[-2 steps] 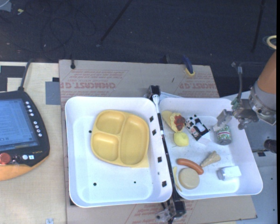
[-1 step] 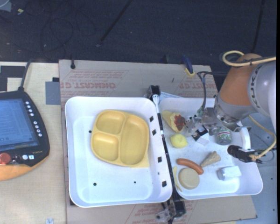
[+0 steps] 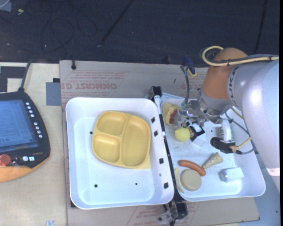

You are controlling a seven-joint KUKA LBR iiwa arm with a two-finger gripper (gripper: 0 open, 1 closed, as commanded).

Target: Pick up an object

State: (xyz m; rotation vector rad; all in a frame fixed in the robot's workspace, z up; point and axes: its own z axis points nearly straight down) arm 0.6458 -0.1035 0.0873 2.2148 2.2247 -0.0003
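Starting at the left, a grey teach pendant with a lit screen lies on the bench beside the left white shallow bin, which holds a yellow three-compartment plastic plate. In the right white shallow bin, the gripper hangs low at the far-left corner, just above a small round yellow ball, the likely target, though its state I cannot tell, while an orange-red sausage, a tan round disc, a beige wedge and a small white block lie nearer the front. The ball may well roll away from a slightly off-centre approach, and the bin wall and clutter close beside it could block the descent.
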